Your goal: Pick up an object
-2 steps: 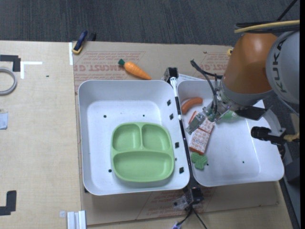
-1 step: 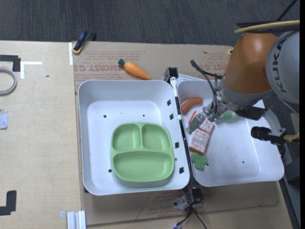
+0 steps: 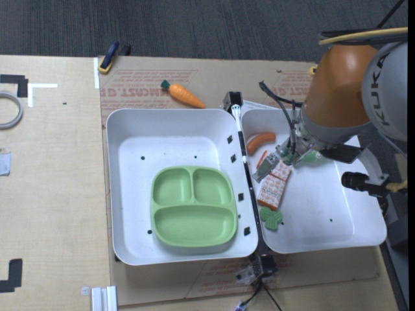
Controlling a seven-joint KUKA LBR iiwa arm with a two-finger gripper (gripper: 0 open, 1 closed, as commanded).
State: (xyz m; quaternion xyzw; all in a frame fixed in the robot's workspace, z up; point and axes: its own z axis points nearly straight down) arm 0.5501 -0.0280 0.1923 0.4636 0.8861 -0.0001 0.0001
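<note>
Centrally, in the right half of the frame, the grey arm with its orange band descends into the right bin, and its gripper sits low over the bin's upper-left corner. Whether the jaws are spread or pressed together cannot be told.

Just below the gripper lies a small printed carton, tilted, with a green toy beneath it and an orange sausage-shaped toy above it, near the bin wall. The carton appears light and stiff; a grip across its 2 long edges would likely suit it.

The left bin holds a green 3-compartment plate. A toy carrot rests on the counter above that bin.
</note>
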